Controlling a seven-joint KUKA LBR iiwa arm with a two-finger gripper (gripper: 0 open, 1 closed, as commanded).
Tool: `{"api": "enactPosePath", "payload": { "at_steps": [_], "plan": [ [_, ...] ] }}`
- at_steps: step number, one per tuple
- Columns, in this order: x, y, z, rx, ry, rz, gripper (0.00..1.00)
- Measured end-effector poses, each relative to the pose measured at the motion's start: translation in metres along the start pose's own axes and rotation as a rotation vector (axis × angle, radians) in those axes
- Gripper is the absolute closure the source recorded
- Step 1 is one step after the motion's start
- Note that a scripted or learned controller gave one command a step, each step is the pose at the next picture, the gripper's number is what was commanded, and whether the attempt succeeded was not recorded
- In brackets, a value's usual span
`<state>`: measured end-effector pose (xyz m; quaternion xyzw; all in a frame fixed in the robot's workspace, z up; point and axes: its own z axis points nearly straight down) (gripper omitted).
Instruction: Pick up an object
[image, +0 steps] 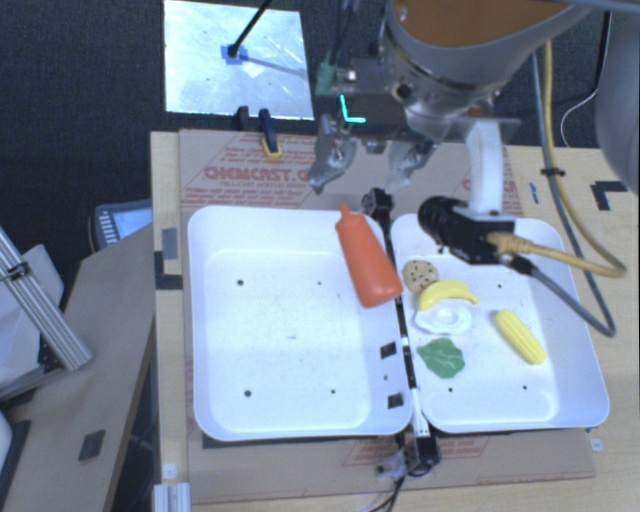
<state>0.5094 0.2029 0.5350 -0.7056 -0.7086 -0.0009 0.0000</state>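
behind bins gripper (365, 162) open, arm top cut off

We note a pale wooden bench (170, 170) under a printed cardboard sheet (250, 175). Behind it hangs dark fabric (80, 90) bearing a reflective silver panel (235, 60). At far left stands an aluminium rail (35, 300); lighting is even.

You get bright, even overhead light: the white bins (300, 400) nearly wash out, shadows stay faint, and the foil sheet (235, 60) glares (soft, slightly grainy overall; the near arm (470, 40) blurs).
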Motion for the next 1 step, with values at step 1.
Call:
{"api": "enactPosePath", "payload": {
  "at_steps": [1],
  "plan": [
    [0.0002, 0.0004, -0.0113, -0.002, 0.001, -0.004, 1.00]
  ]
}}
